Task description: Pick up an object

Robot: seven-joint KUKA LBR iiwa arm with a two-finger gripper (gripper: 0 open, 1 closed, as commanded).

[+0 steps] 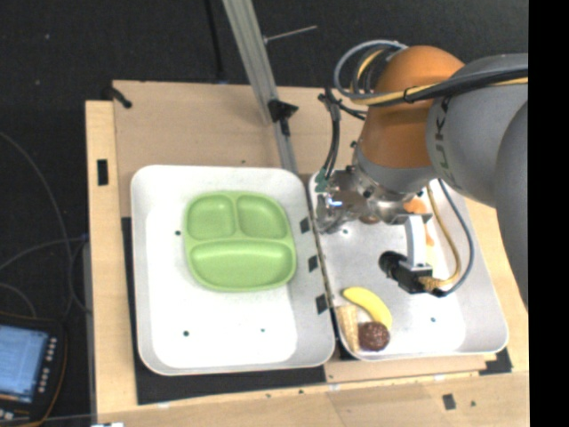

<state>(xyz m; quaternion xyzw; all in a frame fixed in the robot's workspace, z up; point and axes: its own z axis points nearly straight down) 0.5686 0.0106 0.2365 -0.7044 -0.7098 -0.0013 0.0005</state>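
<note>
The banana (369,306) lies in the right bin's (462,327) near left corner. It lies on a slant, with one end by the bin's left wall. A brown ball (374,335) sits just beside it. The gripper (331,205) hangs over the bin's far left corner. I cannot tell if it is open or closed. The arm mostly hides something orange (418,206).
</note>
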